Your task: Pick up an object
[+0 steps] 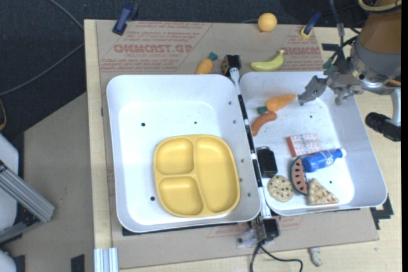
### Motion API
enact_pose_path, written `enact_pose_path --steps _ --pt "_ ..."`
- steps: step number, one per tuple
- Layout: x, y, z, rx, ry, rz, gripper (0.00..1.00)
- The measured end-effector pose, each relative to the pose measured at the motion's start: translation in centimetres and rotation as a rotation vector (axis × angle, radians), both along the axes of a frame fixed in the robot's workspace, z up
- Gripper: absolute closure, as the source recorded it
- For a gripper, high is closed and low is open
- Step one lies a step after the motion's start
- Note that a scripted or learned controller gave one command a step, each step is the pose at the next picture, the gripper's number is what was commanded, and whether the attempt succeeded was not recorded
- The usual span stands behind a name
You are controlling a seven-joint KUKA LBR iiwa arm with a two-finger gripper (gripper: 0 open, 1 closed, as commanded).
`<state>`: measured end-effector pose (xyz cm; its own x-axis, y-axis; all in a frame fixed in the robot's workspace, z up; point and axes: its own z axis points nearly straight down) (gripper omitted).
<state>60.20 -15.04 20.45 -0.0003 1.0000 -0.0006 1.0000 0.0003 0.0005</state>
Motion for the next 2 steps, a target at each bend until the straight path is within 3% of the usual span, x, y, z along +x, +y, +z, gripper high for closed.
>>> enact_pose_path --steps 1,2 --pt "-3.2 1.5 -11.6 -0.001 -0.007 0.000 0.00" --pt "-8.0 2.1 -11.5 -0.006 -0.015 0.000 0.00"
